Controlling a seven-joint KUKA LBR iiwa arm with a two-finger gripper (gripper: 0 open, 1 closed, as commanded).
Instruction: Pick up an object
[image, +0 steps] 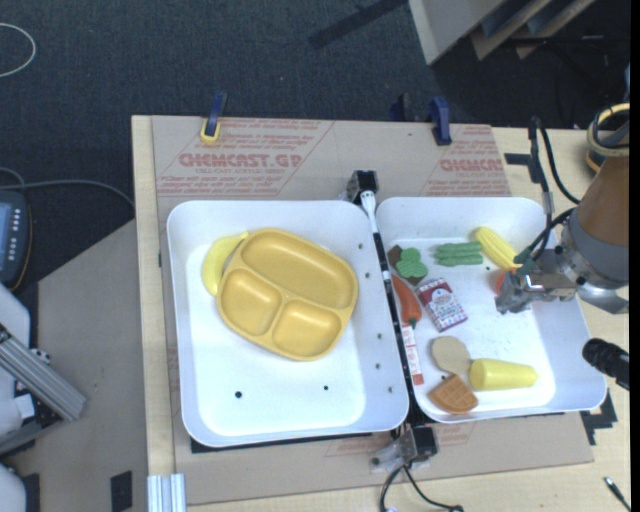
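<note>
My gripper (514, 296) hangs low over the right side of the right bin (565, 395), reaching in from the right. A small orange-red piece (500, 282) shows at its left edge, and I cannot tell if it is held. A yellow corn cob (495, 246) lies just above the gripper, with a green ridged piece (458, 254) to its left. Farther left are a dark green toy (410, 265), an orange carrot (404, 297) and a red packet (441, 304). Near the front lie a tan piece (450, 352), a yellow cylinder (503, 375) and a brown waffle (452, 396).
The left bin (200, 390) holds a yellow divided tray (287, 292) lying over a yellow plate (216, 265). Black clips (362, 184) sit at the seam between the bins. Blue and yellow clamps (212, 122) pin the cardboard sheet at the back.
</note>
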